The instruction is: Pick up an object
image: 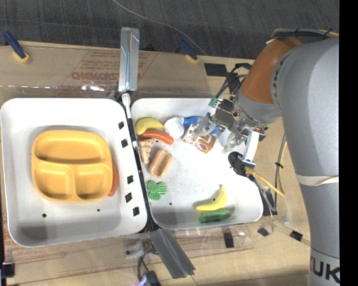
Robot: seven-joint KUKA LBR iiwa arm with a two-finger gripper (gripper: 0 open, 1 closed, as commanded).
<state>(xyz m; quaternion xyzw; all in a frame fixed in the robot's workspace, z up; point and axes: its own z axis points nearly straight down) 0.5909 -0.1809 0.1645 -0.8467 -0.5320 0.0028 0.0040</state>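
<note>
The right bin (185, 216) holds several toy foods. A yellow round piece (148, 125) and a red-orange sausage (156, 137) lie at its upper left, with a brown bun (160, 162) below them. A green leafy piece (157, 190) sits near the divider. A yellow banana (213, 199) rests on a green piece (215, 215) at the front. A white and blue item (183, 126) and an orange-brown packet (205, 142) lie at the upper middle. My gripper (210, 131) is low over the packet and the blue item, partly hiding both.
The left bin (18, 219) holds a yellow divided tray (73, 164). A metal divider bar (129, 64) runs up between the bins. The grey arm (304, 112) covers the right bin's right edge. Cables (265, 186) trail by the front right corner.
</note>
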